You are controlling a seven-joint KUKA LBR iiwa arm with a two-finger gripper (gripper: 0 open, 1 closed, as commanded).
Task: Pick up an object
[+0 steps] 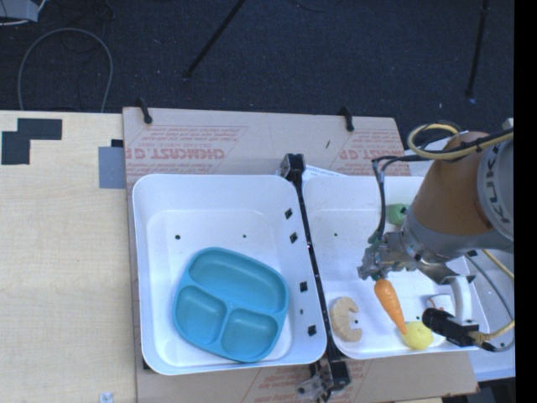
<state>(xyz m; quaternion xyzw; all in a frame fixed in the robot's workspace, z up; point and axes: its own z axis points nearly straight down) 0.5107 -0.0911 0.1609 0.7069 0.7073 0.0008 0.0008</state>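
Observation:
My gripper is low in the right bin, near its middle, reaching in from the right. Just below it lies an orange carrot, slanting down to the right, its top end close under the gripper. A yellow lemon-like piece lies at the carrot's lower tip. A beige pastry-shaped piece sits by the bin's front left corner. A small green object peeks out behind the arm.
The left bin holds a blue divided plate toward its front. A black divider runs between the two bins. The arm's body covers the right bin's right side. Bare bench lies to the left.

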